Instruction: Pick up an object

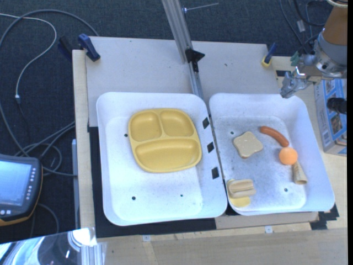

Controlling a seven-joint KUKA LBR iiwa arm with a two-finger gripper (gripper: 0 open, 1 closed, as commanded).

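Orange ball [288, 157] below end effector [289, 88] (apart)

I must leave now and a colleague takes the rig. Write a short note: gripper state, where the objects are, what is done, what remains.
Gripper: above the far right corner of the right bin, holding nothing visible; I cannot tell its finger state.
Right bin: toast slice, sausage, orange ball, small cone, sandwich piece at the near edge.
Left bin: yellow divided plate.
Done: nothing picked.
Left: descend, grasp one object, lift it.
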